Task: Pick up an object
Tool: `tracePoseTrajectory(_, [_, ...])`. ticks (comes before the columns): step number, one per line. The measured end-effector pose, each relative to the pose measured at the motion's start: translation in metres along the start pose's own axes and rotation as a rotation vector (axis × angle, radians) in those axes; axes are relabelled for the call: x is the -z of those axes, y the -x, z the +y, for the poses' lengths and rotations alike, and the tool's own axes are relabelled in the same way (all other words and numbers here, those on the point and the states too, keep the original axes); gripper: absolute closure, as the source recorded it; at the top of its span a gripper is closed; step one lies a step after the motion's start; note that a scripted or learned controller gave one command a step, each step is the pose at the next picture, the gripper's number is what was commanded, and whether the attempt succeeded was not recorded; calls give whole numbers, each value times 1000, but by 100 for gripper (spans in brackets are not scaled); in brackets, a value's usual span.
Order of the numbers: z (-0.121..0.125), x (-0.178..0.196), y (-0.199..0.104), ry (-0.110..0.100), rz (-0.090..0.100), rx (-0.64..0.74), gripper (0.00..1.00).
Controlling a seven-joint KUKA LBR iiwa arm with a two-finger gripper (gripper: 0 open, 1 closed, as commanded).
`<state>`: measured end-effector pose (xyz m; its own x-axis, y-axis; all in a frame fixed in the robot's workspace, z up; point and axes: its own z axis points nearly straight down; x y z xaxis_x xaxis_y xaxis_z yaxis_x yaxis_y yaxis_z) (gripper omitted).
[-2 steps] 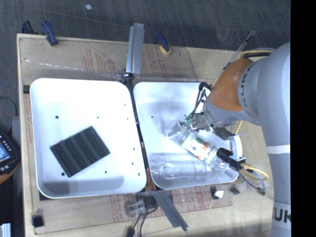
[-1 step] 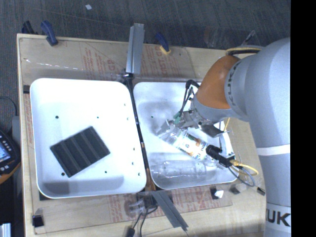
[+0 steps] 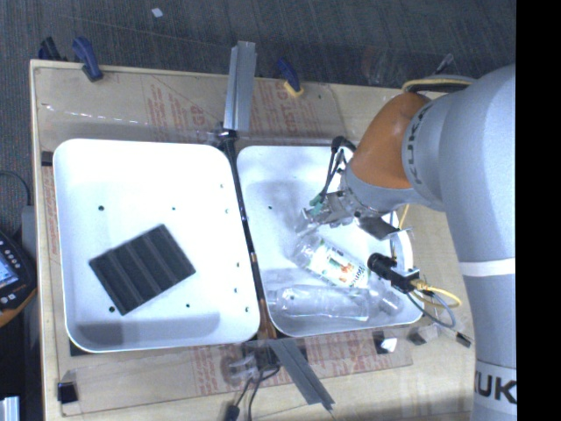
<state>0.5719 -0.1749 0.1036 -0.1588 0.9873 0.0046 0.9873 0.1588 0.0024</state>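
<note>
My gripper (image 3: 321, 212) reaches down into the right bin (image 3: 263, 182), near its middle, under the orange-banded wrist (image 3: 386, 152). Just below it lies a clear plastic bottle with a white and orange label (image 3: 337, 267), tilted toward the lower right. A second clear bottle (image 3: 320, 303) lies on its side along the bin's front wall. The gripper's tip sits at or right above the upper end of the labelled bottle; whether they touch is unclear. In the left bin (image 3: 79, 165) a flat black ribbed slab (image 3: 142, 267) lies at a slant.
The grey arm (image 3: 478, 191) covers the right bin's right side. A metal bar (image 3: 238, 86) stands upright behind the seam between the bins. Blue clamps (image 3: 88, 60) hold the board's back edge. Loose cables (image 3: 434, 296) hang near the right bin's front corner.
</note>
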Motion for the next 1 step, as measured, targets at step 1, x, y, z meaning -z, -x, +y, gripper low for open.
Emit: tracePoseTrajectory(1, [0,0,0,-1,0,0,0])
